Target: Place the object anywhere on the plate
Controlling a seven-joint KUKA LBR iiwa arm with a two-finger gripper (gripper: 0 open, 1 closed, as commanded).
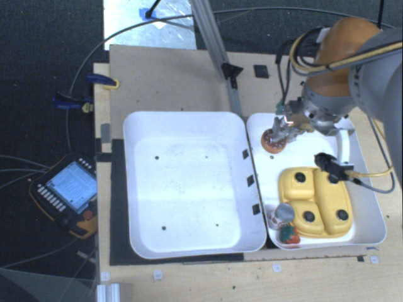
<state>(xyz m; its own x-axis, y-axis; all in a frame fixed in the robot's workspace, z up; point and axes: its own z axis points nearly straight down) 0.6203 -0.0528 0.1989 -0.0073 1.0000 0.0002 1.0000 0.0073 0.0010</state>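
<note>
Gripper (278,133): over right bin's (371,216) upper left corner, fingers clamped on a small brown object (272,144) at their tips. Yellow plate (317,202): same bin, below and right of object, near but apart. Judged next travel: toward the plate.

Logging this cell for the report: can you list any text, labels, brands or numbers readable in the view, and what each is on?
No text is readable anywhere.
Lit blue screen of the orange and black handheld pendant left of the bench: content too small and blurred to read.
Yellow compartmented plastic plate in the right white bin: no markings visible.
</note>
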